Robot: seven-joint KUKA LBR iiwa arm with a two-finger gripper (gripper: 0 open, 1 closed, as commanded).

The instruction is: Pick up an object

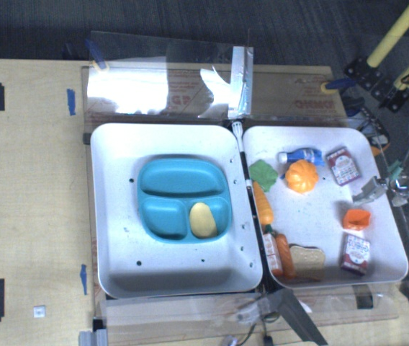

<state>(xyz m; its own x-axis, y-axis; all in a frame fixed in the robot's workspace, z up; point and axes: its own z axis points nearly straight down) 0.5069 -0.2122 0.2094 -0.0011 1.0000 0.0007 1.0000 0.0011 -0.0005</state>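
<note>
The left bin (111, 265) holds a blue tray (183, 197) with a yellow egg-shaped piece (203, 220) in its near right compartment. The right bin (384, 265) holds the loose things: an orange (302, 176) toward the far side, a green piece (263, 173) to its left, a blue-capped bottle (302, 155) just beyond it, a red packet (343, 166) to its right, a carrot (263, 206) along the left wall, a bread slice (307, 257) at the near edge, and an orange-capped bottle (356, 240) near the right. The gripper (379, 187) sits at the bin's right rim; whether its claw is apart or together cannot be told.
</note>
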